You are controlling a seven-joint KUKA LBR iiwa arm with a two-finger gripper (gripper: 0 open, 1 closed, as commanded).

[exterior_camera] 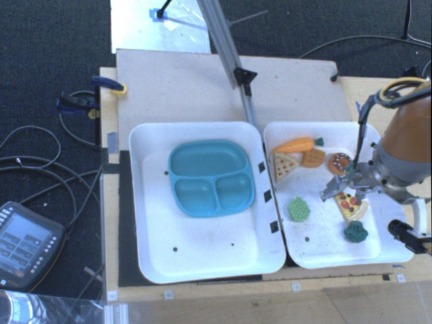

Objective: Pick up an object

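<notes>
Pick not done yet: nothing is lifted, all items lie flat in the right shallow white plastic bin [378, 252]. Landmark = yellow pizza-slice toy with red dots [352, 206], on the bin floor near the bin's right side. The grey metal claw [342, 183] sits just above and left of that slice, low over the floor, apparently right at the slice's upper edge; contact not clear. I cannot tell whether the claw is released or clenched, and nothing is seen gripped in it.

Around the slice: dark green broccoli-like toy [355, 232] just below it; light green bumpy round toy [299, 210] to its left; brown round donut toy with icing [339, 162] above it; orange carrot toy [297, 144] and a tan wedge toy [284, 165] further up-left. Teal three-compartment plastic tray [210, 178] lies well left, in the other white bin [202, 262] on the bench.

Left to do: close on an item, likely the slice, then lift it.
</notes>
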